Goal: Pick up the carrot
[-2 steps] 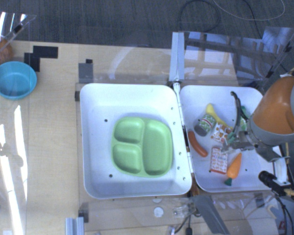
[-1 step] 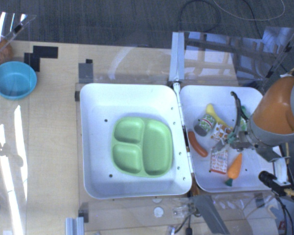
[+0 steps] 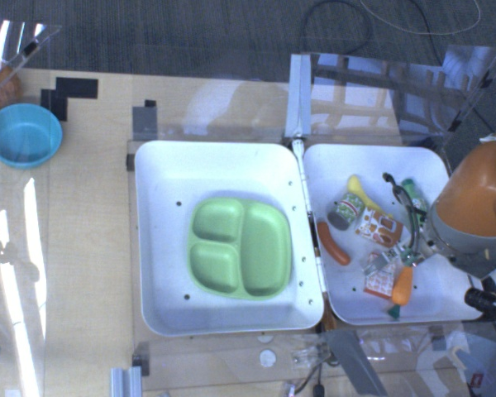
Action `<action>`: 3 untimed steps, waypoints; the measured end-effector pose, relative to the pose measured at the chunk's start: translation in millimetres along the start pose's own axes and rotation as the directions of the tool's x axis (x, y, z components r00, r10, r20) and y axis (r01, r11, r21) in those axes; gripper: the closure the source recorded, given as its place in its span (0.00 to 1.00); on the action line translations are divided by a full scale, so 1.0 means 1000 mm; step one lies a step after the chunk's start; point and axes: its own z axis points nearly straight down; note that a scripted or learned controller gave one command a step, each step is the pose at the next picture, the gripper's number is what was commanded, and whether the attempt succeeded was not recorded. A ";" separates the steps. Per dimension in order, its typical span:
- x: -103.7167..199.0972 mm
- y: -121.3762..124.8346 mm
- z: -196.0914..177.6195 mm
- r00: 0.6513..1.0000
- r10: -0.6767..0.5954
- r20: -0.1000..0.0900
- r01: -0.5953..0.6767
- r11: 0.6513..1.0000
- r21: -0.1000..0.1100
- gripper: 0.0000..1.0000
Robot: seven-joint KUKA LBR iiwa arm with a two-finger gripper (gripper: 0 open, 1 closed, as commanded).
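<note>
The carrot lies in the right bin near its front right. It is orange, with its green tip pointing at the front wall. The grey arm with the orange band reaches in from the right. Its gripper hangs just behind and above the carrot's thick end, and I cannot make out whether it touches the carrot. Nothing shows as held.
Around the carrot lie an orange packet, a clear wrapper, a snack pack, a red sausage, a small can, a yellow banana and a green item. The left bin holds a green divided plate. A blue bowl stands far left.
</note>
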 end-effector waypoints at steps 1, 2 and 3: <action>0.039 0.014 0.007 1.000 -0.031 -0.005 0.031 0.999 0.011 0.00; 0.014 0.069 0.009 0.994 0.109 -0.004 -0.108 0.994 0.014 0.00; 0.012 -0.001 0.007 1.000 -0.008 -0.004 0.008 1.000 0.015 0.00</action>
